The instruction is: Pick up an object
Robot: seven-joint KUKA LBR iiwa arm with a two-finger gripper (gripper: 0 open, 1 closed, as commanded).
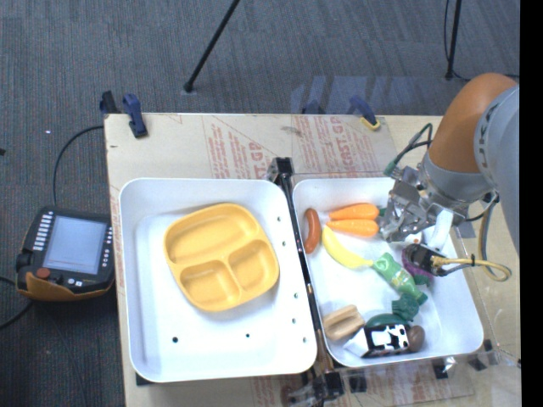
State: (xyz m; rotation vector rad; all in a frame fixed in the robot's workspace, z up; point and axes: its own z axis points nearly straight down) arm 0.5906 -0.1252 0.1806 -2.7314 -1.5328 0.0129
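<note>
Gripper (pixel 405 224) near right bin's (pixel 462 316) far rim (finger state unclear); carrots (pixel 355 220) just beside fingers, long axis crosswise.

Divided plate (pixel 222 255) in left bin (pixel 136 219); food toys (pixel 355 219) in right bin (pixel 462 312).

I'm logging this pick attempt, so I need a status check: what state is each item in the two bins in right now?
yellow divided plate: flat in the left bin, compartments bare.
sausage: lying by the right bin's left wall.
two carrots: side by side, lying flat.
banana: lying flat below the carrots.
green bottle: on its side.
bread piece: lying near the front.
black-and-white item: lying near the front.
gripper: low over the right bin, beside the carrots.
</note>
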